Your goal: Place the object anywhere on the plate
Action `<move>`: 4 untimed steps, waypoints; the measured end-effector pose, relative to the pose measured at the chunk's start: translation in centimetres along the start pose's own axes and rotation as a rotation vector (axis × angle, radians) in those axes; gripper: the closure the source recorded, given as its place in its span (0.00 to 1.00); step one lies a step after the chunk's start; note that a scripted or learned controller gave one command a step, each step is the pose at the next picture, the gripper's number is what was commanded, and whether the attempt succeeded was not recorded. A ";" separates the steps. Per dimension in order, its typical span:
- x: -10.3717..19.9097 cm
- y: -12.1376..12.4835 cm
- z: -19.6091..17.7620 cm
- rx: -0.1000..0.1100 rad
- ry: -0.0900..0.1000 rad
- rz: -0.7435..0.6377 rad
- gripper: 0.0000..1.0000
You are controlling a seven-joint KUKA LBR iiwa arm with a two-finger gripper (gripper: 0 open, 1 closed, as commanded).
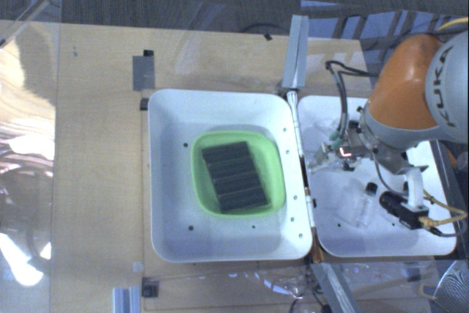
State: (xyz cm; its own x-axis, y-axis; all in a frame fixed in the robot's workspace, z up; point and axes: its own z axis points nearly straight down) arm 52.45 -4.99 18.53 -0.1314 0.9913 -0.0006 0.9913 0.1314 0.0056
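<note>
Claw (338, 155) hangs over the right bin (440, 249); I cannot tell its opening or hold.

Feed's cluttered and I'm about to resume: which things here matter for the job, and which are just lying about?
Job: green plate in left bin; dark ridged block on it; gripper over right bin.
Lying about: grey bracket; metal divider post.

Letters "KUKA" in dark print, running sideways along the pale grey casing of the robot arm (448, 88), just beside its orange band, at the right edge of the camera view. No other readable text, labels or numbers anywhere.
</note>
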 end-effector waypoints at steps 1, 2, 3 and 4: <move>0.1 0.3 -1.1 -0.008 0.000 -0.004 1.00; 6.9 -2.8 0.1 0.003 0.001 -0.106 1.00; 6.9 -2.8 0.1 0.003 0.001 -0.105 0.00; 2.7 -0.8 0.0 -0.002 0.000 -0.112 0.00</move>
State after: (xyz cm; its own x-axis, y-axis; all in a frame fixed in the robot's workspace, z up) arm 51.30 -2.38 18.53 -0.2411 0.9705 -0.0017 0.9705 0.2411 0.0070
